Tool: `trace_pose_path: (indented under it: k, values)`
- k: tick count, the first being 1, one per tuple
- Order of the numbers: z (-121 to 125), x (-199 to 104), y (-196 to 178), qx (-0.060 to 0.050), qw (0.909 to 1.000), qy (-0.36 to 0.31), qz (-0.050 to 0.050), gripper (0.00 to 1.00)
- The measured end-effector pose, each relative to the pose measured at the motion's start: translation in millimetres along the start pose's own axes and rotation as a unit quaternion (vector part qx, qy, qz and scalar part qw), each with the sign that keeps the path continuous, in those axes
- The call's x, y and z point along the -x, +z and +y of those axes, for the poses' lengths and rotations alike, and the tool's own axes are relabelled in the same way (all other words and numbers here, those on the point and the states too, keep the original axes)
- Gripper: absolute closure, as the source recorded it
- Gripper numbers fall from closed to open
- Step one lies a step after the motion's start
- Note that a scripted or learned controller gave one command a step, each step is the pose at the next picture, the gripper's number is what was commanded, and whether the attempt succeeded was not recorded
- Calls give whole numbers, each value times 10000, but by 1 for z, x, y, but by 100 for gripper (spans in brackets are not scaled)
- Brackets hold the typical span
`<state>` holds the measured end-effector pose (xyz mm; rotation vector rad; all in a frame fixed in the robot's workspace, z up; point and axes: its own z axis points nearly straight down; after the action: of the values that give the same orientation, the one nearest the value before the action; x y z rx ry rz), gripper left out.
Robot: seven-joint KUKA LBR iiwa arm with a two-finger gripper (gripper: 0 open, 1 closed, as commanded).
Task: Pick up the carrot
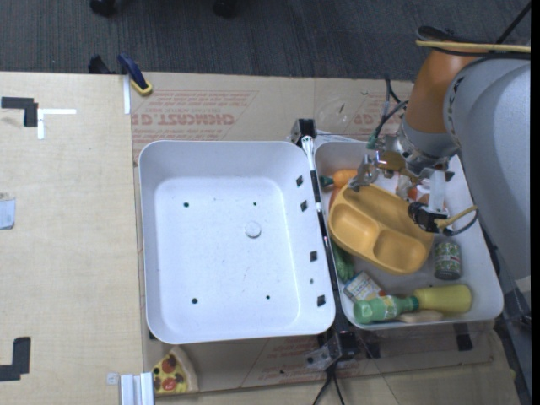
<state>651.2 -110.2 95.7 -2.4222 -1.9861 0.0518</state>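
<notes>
Pincer (403, 169) hangs low over the far end of the right bin (477, 251), tucked under the grey wrist with its orange band; from where I stand, whether it is apart or together I cannot tell. Just left of it a small orange shape, the carrot (342, 177), peeks out at the bin's far left corner, partly hidden behind the rim of a yellow divided tray (375, 230) that lies tilted across the clutter. Near the front of that bin lie a green bottle (380, 309) and a yellow bottle (445, 298), with a small can (447, 258) at the right. The left bin (228, 234) sits alongside, on the desk (59, 251).
</notes>
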Motion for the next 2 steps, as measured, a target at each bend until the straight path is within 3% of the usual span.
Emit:
trace_pose_path:
  k: [1, 2]
  values:
    - [2, 3, -10, 48, 10000, -6, -28, 100]
    - [0, 5, -9, 10, 10000, 6, -41, 0]
